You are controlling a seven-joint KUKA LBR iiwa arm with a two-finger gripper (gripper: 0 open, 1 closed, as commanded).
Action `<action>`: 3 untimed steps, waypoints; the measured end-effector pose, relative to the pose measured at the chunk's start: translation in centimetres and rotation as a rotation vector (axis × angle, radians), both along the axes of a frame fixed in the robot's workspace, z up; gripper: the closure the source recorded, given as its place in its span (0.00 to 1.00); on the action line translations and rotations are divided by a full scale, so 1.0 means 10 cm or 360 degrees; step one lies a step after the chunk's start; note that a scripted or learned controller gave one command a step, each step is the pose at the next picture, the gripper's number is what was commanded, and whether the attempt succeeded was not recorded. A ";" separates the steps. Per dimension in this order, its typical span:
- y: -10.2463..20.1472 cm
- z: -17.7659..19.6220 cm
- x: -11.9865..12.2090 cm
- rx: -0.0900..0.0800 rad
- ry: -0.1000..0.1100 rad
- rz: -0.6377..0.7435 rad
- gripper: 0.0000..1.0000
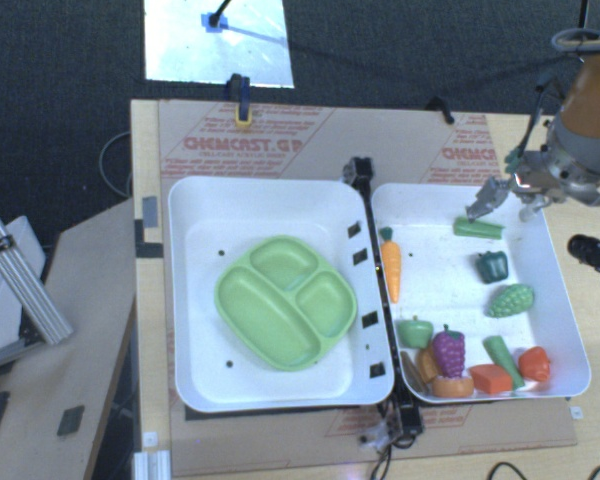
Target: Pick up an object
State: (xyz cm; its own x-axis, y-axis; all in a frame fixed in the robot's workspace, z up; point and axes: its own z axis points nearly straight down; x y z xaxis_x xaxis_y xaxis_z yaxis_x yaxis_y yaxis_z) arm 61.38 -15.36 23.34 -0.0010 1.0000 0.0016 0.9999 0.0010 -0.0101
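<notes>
The fingers point(510, 193) hang spread and empty at the right bin's point(565, 268) far edge, just above a flat green piece point(478, 229). A good grasp would probably mean lowering straight down, straddling its narrow width before closing

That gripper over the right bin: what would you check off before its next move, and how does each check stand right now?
1. Gripper over the right bin: ok, at the far end.
2. A toy close under it: ok, the green stick lies just below.
3. Stick lying apart from other toys: ok, the dark pepper sits nearer the camera, not touching.
4. Anything between the fingers: not ok, nothing there yet.
5. Height above the stick: cannot tell from this slanted view.
6. Left bin's green plate out of the way: ok.
</notes>
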 end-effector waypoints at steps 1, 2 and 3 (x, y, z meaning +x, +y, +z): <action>0.00 0.07 0.02 -0.0003 -0.0019 0.0004 0.00; 0.05 -0.53 -0.03 -0.0002 -0.0013 0.0001 0.00; 0.09 -0.94 -0.04 -0.0002 -0.0016 0.0000 0.00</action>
